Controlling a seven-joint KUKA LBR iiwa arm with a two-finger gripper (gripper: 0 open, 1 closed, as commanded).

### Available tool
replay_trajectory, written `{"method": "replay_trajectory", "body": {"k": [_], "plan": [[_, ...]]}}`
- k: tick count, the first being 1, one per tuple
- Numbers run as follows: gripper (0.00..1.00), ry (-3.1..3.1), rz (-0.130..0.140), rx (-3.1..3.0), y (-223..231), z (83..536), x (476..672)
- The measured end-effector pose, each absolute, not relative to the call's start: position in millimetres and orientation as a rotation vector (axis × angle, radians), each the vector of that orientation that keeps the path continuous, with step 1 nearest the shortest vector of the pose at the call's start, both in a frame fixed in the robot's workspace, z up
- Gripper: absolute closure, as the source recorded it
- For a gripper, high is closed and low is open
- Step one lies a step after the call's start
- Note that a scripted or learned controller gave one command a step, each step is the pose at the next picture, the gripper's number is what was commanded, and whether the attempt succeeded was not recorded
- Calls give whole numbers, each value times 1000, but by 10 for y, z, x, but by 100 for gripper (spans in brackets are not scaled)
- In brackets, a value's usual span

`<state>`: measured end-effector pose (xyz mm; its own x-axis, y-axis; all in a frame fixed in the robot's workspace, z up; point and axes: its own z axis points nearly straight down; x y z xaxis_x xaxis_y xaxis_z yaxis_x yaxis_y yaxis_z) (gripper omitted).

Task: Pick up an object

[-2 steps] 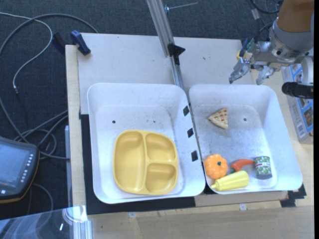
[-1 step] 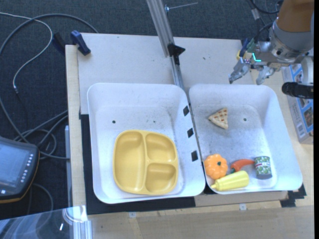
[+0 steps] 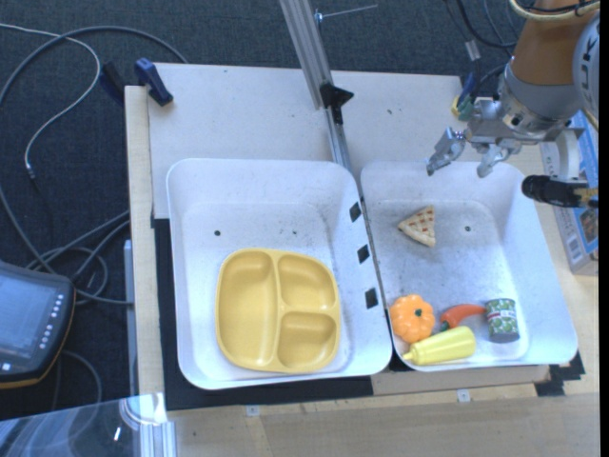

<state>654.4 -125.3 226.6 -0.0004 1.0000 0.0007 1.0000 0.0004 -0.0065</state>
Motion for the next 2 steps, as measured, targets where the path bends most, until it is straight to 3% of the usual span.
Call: {"method": "replay_trajectory", "body": {"k": [2], "plan": [[0,-2217,7,-2217,-1376,1300,6480]]}}
